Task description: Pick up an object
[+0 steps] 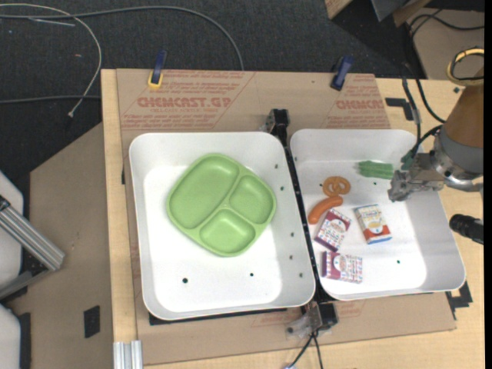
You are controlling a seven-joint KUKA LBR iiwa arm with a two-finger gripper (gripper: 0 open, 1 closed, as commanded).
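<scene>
The right bin holds several small items: a green flat piece, a brown pretzel, an orange sausage, a purple-and-white packet, a red-and-white carton and a second purple packet. My gripper hangs low over the bin's right side, just right of the green piece and above the carton. Nothing can be seen held in it.
A green divided plate lies in the left bin. The grey arm with its orange band comes in over the right bin's far right rim. Clamps and cables sit at the bench's back edge.
</scene>
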